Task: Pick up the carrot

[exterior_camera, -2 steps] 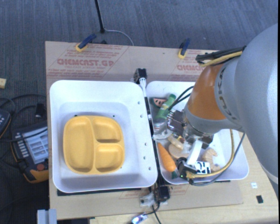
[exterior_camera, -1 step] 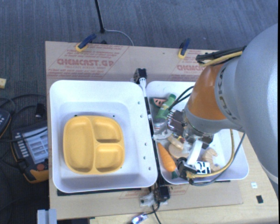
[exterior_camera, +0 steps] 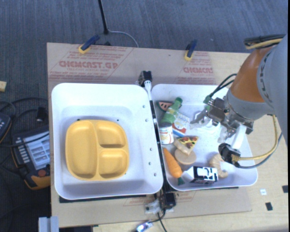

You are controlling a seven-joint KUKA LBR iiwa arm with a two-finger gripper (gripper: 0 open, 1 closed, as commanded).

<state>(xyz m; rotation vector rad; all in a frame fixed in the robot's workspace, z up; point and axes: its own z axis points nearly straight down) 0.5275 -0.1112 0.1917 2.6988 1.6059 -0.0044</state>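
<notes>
Orange-banded, the arm [exterior_camera: 261, 81] hangs over the right bin [exterior_camera: 249, 178], its pincer [exterior_camera: 203, 117] spread and holding nothing. One carrot [exterior_camera: 172, 163] lies untouched by that bin's left wall, apart from the pincer; the reach and grasp remain. Two bins sit on the surface [exterior_camera: 87, 64]; the left bin [exterior_camera: 94, 93] holds one yellow tray [exterior_camera: 96, 148].

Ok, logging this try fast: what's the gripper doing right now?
Gripper: open, holding nothing, over the right bin; the carrot lies apart.

Orange carrot [exterior_camera: 172, 164]; yellow tray [exterior_camera: 96, 148]; white bins [exterior_camera: 106, 93].
</notes>
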